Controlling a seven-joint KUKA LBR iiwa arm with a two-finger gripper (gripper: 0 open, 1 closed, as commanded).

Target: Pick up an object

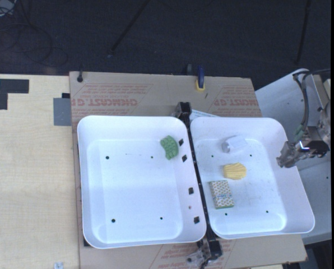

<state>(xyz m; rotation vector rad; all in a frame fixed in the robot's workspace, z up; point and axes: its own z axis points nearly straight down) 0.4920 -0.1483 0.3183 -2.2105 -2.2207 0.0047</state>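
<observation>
In the right bin [293, 206] lie a yellow lumpy object [235, 171], a small green patterned box [221, 194] and a pale whitish object [232, 144] near the back. A green knobbly object [169, 147] rests in the left bin [94, 217], close to its back right corner. My gripper [286, 158] hangs over the right rim of the right bin, well to the right of the yellow object. Nothing shows in its grasp.
A black divider with clips [190, 167] runs between the two bins. The bins sit on a cardboard sheet [133, 94] with a blue-and-yellow clamp [200, 78] at its back edge. A grey panel [279, 97] lies behind the right bin.
</observation>
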